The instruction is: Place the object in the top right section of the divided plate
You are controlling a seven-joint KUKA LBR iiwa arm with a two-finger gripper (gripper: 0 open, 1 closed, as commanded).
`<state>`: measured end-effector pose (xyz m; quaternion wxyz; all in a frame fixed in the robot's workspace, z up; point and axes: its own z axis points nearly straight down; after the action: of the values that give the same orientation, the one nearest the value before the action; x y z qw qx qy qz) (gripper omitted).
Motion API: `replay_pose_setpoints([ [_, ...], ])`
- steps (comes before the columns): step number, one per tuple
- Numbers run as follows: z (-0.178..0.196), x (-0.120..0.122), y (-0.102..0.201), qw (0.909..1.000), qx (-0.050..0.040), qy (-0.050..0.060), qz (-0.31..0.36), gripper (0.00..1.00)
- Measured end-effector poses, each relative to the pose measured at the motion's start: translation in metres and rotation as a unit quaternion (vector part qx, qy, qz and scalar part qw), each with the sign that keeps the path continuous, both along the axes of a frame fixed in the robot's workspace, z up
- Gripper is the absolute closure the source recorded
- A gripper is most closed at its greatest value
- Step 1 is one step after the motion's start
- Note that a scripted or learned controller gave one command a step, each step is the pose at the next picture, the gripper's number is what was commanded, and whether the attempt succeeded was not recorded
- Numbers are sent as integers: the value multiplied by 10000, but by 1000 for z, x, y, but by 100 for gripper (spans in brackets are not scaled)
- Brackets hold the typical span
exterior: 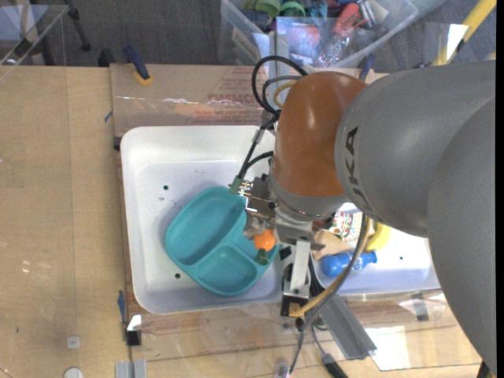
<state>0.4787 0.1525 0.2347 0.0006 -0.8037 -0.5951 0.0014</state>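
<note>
1. A teal divided plate [211, 241] lies in the left white bin [150, 172], tilted so that its long axis runs from upper right to lower left in the camera view. A raised ridge splits it into sections.
2. A small orange object [264, 242] sits at the plate's right edge, just under the arm's wrist. It is too small and too hidden to tell its shape, its long axis, or which way it points.
3. Whether the orange object rests on the plate's rim, inside a section, or is lifted off it cannot be told from this angle.
4. The arm [409, 148] reaches in from the right, its orange band [315, 140] above the wrist covering much of the seam between the two bins.
5. The gripper [268, 235] hangs below the wrist at the plate's right edge; whether it is released or clenched cannot be told, since the wrist blocks it.
6. In the right bin [394, 278], a blue object [340, 263] lies just beside the wrist, with a yellow piece [376, 235] and a printed packet [346, 223] near it.
7. Black cables [272, 85] loop above the band and trail down past the bin's front edge.
8. A clear tub of mixed toys [331, 10] stands behind the bins on the table [55, 211].
</note>
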Motion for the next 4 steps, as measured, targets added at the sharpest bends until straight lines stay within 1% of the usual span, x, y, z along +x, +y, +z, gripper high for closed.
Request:
replay_pose_setpoints([
  [1,-40,13,31,9979,2,16,645,100],
  [2,-60,62,-5,9976,-4,-4,-691,100],
  [3,-51,25,-73,9991,0,14,-413,100],
  [4,-14,11,-4,9961,-2,-1,-886,100],
])
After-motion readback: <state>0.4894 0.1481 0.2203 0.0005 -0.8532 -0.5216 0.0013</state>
